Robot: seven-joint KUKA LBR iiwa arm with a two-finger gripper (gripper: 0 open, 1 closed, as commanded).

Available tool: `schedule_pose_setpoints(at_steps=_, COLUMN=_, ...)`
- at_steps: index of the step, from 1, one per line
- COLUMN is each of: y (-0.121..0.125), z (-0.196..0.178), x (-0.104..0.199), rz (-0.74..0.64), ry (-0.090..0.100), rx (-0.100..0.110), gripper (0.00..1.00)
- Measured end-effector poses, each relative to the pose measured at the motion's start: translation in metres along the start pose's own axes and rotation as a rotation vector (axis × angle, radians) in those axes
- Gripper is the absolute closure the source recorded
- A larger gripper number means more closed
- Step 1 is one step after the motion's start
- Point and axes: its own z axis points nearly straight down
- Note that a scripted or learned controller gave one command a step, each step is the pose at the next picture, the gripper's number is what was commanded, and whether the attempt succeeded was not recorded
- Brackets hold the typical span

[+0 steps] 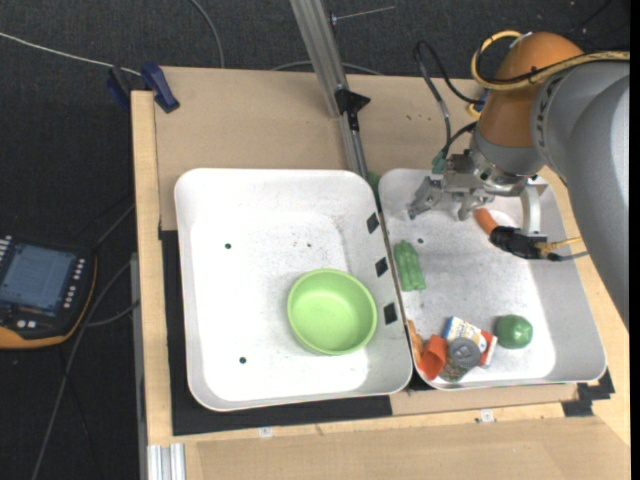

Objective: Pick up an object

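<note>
The gripper (447,200) hangs over the right bin's (520,288) far left corner; how wide it stands I cannot tell. The nearest pick, a green oblong piece (408,266), lies by that bin's left wall: straddle its narrow width, clear of the wall.

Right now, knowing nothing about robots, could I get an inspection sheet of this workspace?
Surface: wooden bench bearing a left bin and a right bin, both white.
Job's things: green bowl in left bin; green block, green ball, orange piece, colourful packet in right bin.
Clutter: nothing seen.
Grippers: gripper over right bin's far end.
Cables: thin cables on the dark floor.
Surroundings: handheld pendant, metal pole, blue clamp.
</note>
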Motion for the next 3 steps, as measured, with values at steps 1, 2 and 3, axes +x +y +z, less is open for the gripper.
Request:
schedule_pose_setpoints(at_steps=1, y=0.001, z=-0.012, x=0.000, rz=0.000, ry=0.000, rx=-0.004, gripper=1.00)
schedule_pose_setpoints(at_steps=2, y=-0.001, z=-0.073, x=-0.007, rz=0.000, ry=-0.001, rx=-0.007, gripper=1.00)
schedule_pose_setpoints(at_steps=3, y=0.003, z=-0.116, x=-0.009, rz=0.000, ry=-0.001, rx=-0.006, gripper=1.00)
